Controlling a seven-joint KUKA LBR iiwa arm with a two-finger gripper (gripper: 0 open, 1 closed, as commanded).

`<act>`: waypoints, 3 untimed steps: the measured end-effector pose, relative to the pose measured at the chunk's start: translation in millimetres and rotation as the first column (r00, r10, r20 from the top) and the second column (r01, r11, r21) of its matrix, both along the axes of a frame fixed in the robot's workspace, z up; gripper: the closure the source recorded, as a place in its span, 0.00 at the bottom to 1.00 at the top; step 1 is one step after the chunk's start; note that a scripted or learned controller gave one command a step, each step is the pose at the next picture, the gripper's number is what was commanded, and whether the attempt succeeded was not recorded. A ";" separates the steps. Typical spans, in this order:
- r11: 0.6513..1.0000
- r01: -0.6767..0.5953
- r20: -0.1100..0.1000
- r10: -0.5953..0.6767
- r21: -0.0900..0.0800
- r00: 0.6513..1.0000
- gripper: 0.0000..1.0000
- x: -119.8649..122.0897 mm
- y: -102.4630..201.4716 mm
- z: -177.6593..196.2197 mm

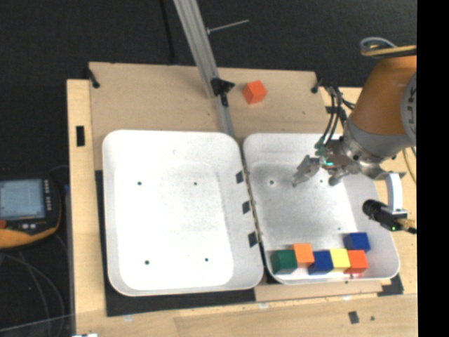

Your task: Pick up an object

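A: Camera view has the gripper (pixel 319 172) hanging over the upper middle of the right bin (pixel 280 153), fingers spread wide, nothing between them.

B: And the blocks?

A: Huddled along that bin's near edge, well away from the gripper. Green block (pixel 283 260) at the left, then orange (pixel 303 253), blue (pixel 321 261), yellow (pixel 339 259), a second orange (pixel 357 260), with another blue (pixel 357 241) just behind it. Small, bright cubes, most touching their neighbours.

B: So what might spoil a pick?

A: The crowding, I'd say. With blocks packed side by side, a finger could land on top of one rather than slip beside it, or nudge two at once. They also sit close to the bin wall, which may block a finger.

B: The left bin (pixel 172 209)?

A: Not relevant. One stray orange cube (pixel 255 92) lies on the board beyond both bins.
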State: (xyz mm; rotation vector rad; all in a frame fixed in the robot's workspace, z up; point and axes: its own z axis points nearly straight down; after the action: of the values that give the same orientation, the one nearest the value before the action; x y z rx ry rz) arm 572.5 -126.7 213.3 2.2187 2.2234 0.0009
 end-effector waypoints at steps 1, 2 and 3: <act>1.000 0.001 0.002 -0.001 -0.001 1.000 0.00 8.0 14.6 -115.5; 1.000 0.003 0.001 -0.003 -0.001 1.000 0.00 0.4 24.0 -115.8; 1.000 0.005 0.002 -0.005 0.000 1.000 0.00 6.6 16.2 -115.7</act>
State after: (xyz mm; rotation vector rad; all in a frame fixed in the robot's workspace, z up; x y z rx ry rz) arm 579.1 -110.5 97.6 2.2222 2.2169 0.0031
